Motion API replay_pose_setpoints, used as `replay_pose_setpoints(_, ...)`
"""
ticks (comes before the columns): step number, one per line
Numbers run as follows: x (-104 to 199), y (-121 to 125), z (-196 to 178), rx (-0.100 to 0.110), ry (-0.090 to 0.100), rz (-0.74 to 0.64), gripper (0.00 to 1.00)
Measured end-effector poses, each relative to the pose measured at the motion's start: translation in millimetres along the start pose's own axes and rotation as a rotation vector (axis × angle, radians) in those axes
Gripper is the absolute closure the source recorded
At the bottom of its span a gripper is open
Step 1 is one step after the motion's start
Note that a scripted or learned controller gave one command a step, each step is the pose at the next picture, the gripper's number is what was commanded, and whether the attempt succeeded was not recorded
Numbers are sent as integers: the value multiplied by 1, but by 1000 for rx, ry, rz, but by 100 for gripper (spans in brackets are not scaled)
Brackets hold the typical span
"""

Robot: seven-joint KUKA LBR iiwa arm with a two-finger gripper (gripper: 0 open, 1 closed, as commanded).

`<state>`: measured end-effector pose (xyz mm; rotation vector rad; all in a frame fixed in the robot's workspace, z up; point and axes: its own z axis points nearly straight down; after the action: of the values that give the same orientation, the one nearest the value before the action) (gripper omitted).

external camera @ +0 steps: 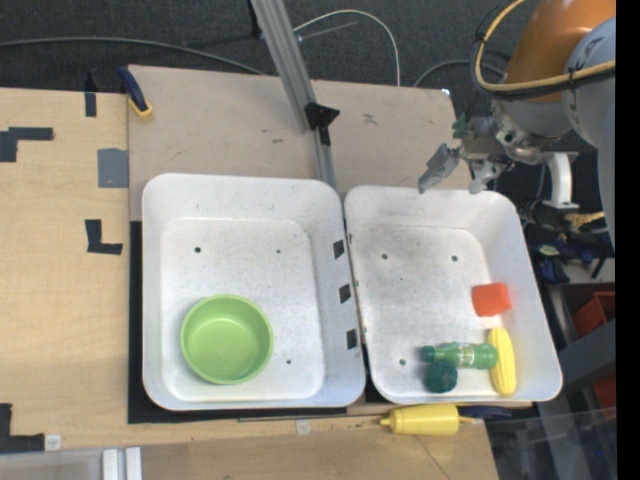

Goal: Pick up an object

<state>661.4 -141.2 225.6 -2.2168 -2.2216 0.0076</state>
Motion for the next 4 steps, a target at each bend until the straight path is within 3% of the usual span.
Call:
replay_pose_setpoints(2,12,8,112,2,1,-1,0)
replay_pose_setpoints(3,12,10,97,-5,0,-3,100)
replay_pose_setpoints(4,15,12,33,-11,0,0,100)
